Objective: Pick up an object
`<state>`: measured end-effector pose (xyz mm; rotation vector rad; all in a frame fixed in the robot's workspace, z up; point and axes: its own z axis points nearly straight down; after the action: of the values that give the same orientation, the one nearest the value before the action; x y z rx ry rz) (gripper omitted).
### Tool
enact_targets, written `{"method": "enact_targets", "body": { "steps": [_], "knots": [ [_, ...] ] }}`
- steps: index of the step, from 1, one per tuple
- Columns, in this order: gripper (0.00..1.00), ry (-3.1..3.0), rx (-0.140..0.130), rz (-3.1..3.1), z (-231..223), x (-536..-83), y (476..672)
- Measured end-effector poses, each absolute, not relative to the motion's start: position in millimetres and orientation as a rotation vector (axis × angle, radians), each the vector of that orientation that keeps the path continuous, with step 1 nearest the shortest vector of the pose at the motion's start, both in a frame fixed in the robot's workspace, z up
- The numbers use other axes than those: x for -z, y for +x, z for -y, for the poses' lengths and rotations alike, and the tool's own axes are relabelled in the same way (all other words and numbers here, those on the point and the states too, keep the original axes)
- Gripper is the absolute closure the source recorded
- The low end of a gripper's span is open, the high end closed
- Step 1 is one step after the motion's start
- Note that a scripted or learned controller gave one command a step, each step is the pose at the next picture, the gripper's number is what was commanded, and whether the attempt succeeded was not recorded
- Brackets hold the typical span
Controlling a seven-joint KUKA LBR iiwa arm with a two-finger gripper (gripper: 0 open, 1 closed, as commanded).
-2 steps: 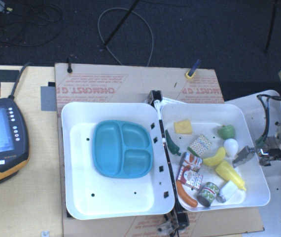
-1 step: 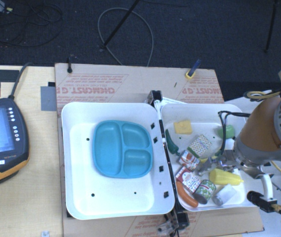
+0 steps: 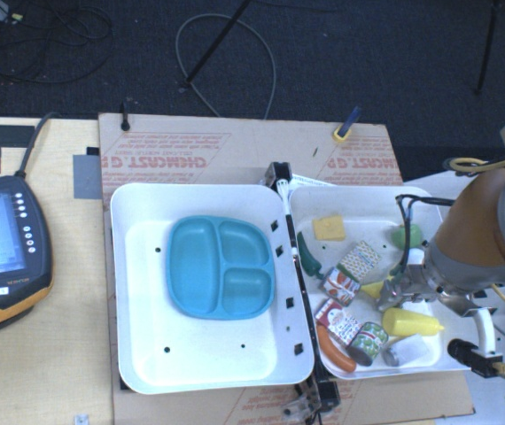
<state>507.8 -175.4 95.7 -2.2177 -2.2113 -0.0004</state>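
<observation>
Here the jaws [image 3: 400,292], their state unclear, hover beside the yellow bottle [image 3: 410,323].

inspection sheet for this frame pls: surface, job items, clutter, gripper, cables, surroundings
Surface: two white bins, left bin and right bin, on cardboard.
Job's things: right bin holds yellow sponge, yellow bottle, small can, checkered packet, other small items.
Clutter: blue divided plate in left bin.
Gripper: gripper low in right bin; finger state unclear.
Cables: black loops on dark floor.
Surroundings: teach pendant at left.
</observation>
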Motion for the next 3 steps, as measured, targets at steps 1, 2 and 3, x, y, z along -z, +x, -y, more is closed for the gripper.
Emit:
{"method": "enact_targets", "body": {
  "steps": [1, 2, 3],
  "knots": [
    [1.00, -2.214, 0.001, 2.224, 126, -179, 494.6],
    [0.00, -2.217, -0.005, 2.217, 128, -175, 494.1],
    [0.00, -2.213, -0.003, 2.223, 111, -83, 564.1]
  ]
}}
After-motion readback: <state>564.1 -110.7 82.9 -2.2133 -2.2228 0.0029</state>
